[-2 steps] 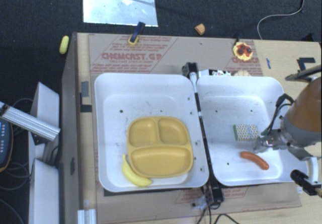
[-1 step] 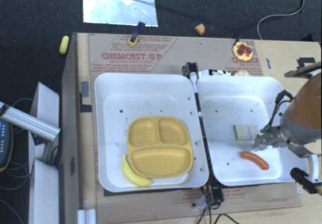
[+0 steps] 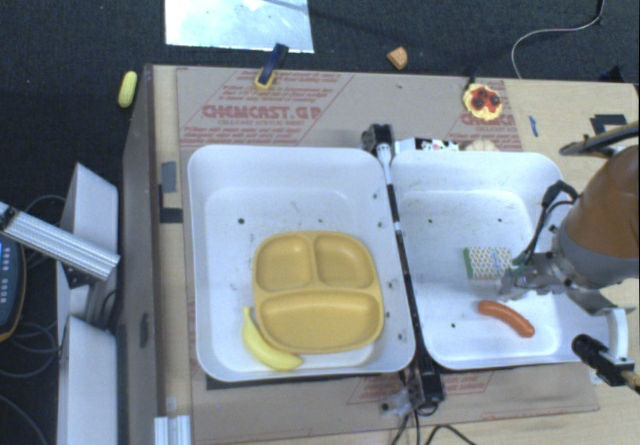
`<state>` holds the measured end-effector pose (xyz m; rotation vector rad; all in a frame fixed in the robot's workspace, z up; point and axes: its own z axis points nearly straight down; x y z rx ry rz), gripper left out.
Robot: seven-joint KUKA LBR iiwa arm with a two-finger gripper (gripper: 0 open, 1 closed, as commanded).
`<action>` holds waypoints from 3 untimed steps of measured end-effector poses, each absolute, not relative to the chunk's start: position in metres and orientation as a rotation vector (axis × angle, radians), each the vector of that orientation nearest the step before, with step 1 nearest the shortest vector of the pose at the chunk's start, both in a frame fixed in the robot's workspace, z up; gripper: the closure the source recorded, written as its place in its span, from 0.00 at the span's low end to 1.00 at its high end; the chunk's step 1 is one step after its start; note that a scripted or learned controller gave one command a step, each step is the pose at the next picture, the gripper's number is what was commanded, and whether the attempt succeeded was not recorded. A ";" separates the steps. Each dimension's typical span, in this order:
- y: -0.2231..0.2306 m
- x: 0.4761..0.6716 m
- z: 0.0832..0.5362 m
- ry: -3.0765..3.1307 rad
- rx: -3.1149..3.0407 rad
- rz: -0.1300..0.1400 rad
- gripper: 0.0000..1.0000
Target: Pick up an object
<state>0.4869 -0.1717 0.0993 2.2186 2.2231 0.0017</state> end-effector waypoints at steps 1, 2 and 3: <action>-0.175 0.487 0.091 2.222 2.220 0.001 1.00; -0.170 0.487 0.084 2.222 2.219 0.001 1.00; -0.200 0.487 0.117 2.219 2.219 0.001 1.00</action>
